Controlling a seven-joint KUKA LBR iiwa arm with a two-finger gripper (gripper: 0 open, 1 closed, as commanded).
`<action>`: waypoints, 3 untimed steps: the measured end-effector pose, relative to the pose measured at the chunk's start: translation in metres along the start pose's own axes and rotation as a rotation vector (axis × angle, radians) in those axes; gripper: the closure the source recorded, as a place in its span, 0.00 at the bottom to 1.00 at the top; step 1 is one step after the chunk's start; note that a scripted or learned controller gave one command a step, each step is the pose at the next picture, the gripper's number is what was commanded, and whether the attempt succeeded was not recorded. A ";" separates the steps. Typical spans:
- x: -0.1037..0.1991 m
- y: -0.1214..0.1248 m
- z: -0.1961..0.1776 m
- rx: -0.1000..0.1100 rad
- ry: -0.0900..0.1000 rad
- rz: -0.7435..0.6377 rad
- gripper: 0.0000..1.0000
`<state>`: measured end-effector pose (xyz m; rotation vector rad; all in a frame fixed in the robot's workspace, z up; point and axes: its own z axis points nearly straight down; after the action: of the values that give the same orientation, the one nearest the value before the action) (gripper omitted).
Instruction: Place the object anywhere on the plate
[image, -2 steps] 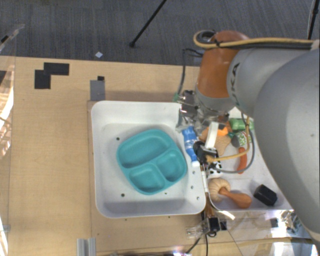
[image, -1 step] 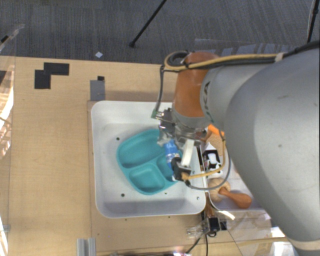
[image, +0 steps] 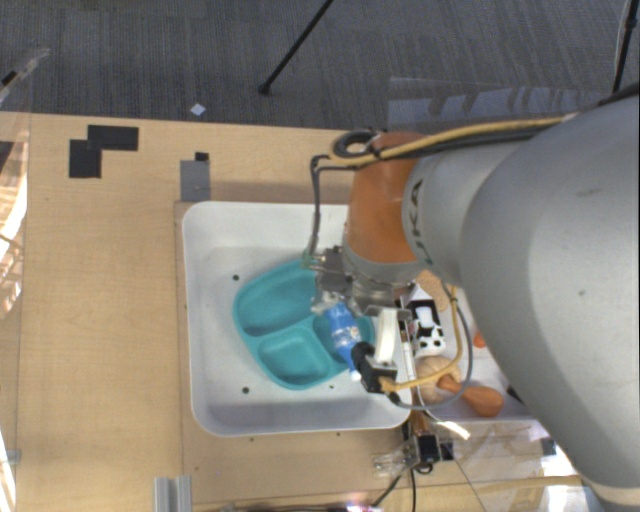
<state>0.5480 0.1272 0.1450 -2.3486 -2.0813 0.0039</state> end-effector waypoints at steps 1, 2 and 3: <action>0.053 0.014 -0.085 -0.012 0.003 -0.175 1.00; -0.030 0.013 -0.039 -0.004 -0.003 -0.415 1.00; -0.001 0.013 -0.070 -0.008 0.002 -0.164 1.00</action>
<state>0.5609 0.1242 0.2145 -2.1730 -2.2701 -0.0068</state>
